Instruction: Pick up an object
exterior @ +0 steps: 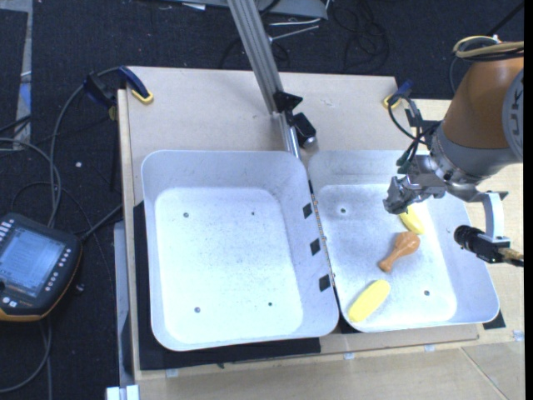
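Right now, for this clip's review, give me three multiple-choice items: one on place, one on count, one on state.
1. Which bin holds the loose objects? A. left bin B. right bin C. both
2. How many objects lie in it? A. one B. three C. five
3. Where is the gripper? A. above the small yellow piece B. over the left bin C. off the bench

Key: 1 B, all lie in the right bin. 2 B, the small yellow piece, orange-brown piece and yellow oblong piece. 3 A, the gripper sits just above that piece.
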You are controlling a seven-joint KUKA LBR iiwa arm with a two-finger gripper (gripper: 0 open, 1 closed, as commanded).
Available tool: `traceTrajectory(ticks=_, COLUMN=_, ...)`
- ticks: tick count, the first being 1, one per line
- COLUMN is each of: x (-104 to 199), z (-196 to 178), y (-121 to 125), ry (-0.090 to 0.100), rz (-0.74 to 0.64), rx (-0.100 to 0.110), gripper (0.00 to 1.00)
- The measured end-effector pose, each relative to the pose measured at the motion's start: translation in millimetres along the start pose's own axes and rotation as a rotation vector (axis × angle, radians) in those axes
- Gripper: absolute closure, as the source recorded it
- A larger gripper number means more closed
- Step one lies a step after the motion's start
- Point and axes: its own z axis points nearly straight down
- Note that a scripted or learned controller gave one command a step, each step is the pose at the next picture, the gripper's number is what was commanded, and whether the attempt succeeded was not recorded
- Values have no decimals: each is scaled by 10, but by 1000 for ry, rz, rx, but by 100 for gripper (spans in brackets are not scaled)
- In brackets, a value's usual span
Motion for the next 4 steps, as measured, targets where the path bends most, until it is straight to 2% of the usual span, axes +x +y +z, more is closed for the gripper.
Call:
traceTrajectory(ticks=1, x=582, z=-99, y=180, ry=2, rz=-5, rx=-2, gripper=100)
traceTrajectory(ticks=3, x=1618, z=-20, y=568, ry=1, rz=-4, rx=0, gripper=100)
traceTrajectory(ticks=4, x=2177, z=-196, y=638, ry=2, rz=-5, rx=-2, gripper=100)
